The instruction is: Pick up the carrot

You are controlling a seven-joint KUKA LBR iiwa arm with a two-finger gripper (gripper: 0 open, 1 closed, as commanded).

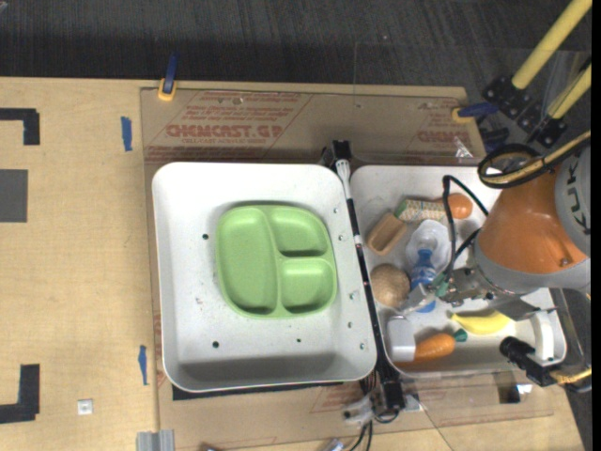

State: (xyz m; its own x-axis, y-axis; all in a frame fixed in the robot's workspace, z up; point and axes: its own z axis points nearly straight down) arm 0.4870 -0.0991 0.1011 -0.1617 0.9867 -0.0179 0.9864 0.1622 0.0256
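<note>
The carrot [434,348], orange with a small green end, lies along the front wall of the right bin [385,181]. My gripper [449,289] hangs below the orange wrist band, low over the middle of that bin. It is just above and slightly right of the carrot, among a clear bottle and a banana. The wrist hides its tip, and nothing can be seen held in it.
The right bin also holds a yellow banana [485,324], a clear bottle with a blue cap [425,252], a brown round item [390,285], a tan block [385,233], an orange [458,206] and a white object [545,336]. A green divided plate [275,259] sits in the left bin [178,252].
</note>
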